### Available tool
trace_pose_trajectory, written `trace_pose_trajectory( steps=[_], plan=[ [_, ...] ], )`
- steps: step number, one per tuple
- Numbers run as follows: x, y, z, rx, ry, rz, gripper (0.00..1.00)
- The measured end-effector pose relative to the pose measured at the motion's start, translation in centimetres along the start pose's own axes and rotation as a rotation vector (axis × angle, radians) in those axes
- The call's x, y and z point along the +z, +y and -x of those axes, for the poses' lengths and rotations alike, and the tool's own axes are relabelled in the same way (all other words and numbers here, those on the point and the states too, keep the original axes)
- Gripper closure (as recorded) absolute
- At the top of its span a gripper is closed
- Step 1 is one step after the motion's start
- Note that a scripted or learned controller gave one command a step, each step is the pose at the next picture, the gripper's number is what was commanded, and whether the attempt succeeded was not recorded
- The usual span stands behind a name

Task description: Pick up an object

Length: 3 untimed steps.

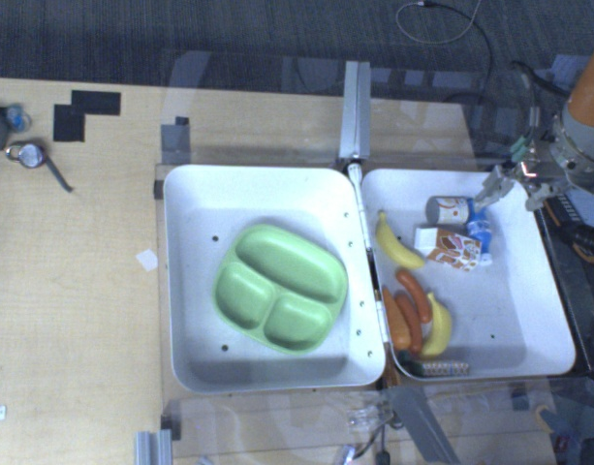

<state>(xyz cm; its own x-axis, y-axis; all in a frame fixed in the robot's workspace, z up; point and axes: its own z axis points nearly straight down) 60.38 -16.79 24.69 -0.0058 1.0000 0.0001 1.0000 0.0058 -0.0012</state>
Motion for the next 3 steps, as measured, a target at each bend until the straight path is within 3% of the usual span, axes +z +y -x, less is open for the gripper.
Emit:
trace_pose_trajectory(
  steps=[1,2,3],
  plan=[
    [13.5,-5.5,-6.1,0.016,0.000,0.002,0.00],
    [15.7,-11.1,-6.6,0.051,-0.001,0.018,0.00],
    [14.6,-11.0,-6.7,0.050,-0.001,0.019,1.00]
  ],
)
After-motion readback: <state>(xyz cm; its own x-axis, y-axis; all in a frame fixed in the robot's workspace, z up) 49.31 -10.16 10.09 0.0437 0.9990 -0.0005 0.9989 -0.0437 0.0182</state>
